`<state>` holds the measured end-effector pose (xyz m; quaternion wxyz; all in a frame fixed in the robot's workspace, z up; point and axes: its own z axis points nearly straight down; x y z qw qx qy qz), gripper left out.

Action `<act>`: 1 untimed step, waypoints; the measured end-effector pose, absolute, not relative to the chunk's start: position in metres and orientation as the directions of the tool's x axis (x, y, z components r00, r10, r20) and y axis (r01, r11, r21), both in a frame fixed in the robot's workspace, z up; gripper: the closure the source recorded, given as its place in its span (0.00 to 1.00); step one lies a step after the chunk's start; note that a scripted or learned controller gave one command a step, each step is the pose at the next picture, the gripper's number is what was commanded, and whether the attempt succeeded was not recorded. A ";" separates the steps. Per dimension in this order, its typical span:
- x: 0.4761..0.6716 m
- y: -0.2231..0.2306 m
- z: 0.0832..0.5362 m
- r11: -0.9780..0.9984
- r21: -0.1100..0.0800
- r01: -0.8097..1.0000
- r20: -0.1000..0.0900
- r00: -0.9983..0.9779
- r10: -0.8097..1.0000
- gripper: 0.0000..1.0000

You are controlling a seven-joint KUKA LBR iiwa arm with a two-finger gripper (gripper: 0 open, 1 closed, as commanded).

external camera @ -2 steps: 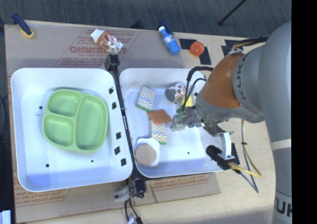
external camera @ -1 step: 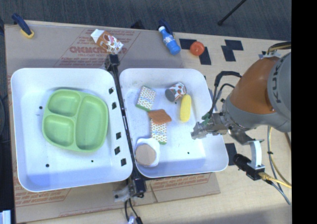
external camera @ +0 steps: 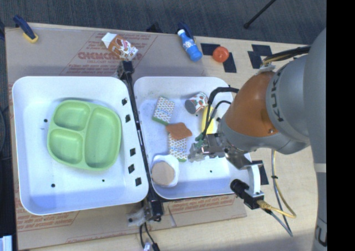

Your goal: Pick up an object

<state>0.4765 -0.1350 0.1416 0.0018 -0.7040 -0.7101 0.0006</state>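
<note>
Right bin, contents and tooling. Item one: gripper, low over the bin's middle, carried by the grey arm with the orange band that enters from the view's right; whether the jaws are apart or together cannot be told, as the wrist hides them from above. Nothing is seen held. Item two: lower checked block, green and white, lying flat on the bin floor just beside the gripper on its left in the view, apparently touching or nearly so; its long axis runs roughly from the far wall toward the near wall. Judged the likeliest thing for the pick, being nearest the tool. Item three: brown piece, resting against the far end of that block. Item four: upper checked block, further left and toward the far wall, apart from the gripper. Item five: round tub with brown contents, in the near left corner. Item six: grey cup, on its side near the far wall. Left bin: one green divided plate. Note: a grasp on the lower checked block would call for a short shift leftward and closure across its narrow width.
</note>
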 end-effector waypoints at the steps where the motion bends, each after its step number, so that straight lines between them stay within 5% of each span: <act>1: 0.476 -0.136 0.142 0.008 -0.003 1.000 0.001 -0.008 1.000 0.00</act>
